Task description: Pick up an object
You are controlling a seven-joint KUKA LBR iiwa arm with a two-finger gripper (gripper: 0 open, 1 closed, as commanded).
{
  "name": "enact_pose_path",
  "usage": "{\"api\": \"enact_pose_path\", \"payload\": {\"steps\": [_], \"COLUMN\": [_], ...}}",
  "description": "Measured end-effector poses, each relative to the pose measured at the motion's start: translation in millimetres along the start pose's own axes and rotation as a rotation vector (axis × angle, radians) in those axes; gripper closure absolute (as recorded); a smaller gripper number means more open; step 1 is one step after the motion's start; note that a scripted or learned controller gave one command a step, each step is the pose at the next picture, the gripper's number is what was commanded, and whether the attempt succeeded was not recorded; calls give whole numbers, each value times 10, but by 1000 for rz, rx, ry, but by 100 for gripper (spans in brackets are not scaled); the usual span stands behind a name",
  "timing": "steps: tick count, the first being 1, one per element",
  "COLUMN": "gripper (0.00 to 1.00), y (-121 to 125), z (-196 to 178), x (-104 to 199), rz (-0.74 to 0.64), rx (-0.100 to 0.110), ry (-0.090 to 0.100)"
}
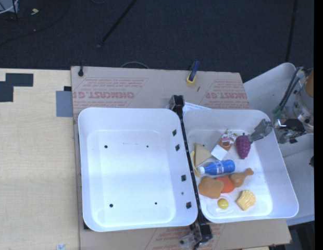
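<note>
Gripper [261,129], which we cannot tell is released or clenched, hovers just beside the purple grapes [243,146] in the right bin [286,191]; crowded toys risk a glancing miss.

One fixed camera looks down at a slant from above the bench [36,155], far enough to take in both bins [131,120] and dark floor [151,25] beyond.

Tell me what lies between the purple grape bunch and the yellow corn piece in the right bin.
In the camera view, the brown drumstick lies between the purple grape bunch and the yellow corn piece.
</note>
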State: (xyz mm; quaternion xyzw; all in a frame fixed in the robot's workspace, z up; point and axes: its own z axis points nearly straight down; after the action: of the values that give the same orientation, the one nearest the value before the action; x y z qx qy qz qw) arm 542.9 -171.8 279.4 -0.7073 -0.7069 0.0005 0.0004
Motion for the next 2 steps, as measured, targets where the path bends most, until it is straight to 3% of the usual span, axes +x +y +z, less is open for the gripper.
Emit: {"api": "enact_pose_path", "payload": {"steps": [1, 2], "gripper": [0, 0], "y": [-25, 342], "z": [827, 1953], "x": [-140, -415], "rz": [0, -1], "rx": [6, -1], "ry": [2, 0]}}
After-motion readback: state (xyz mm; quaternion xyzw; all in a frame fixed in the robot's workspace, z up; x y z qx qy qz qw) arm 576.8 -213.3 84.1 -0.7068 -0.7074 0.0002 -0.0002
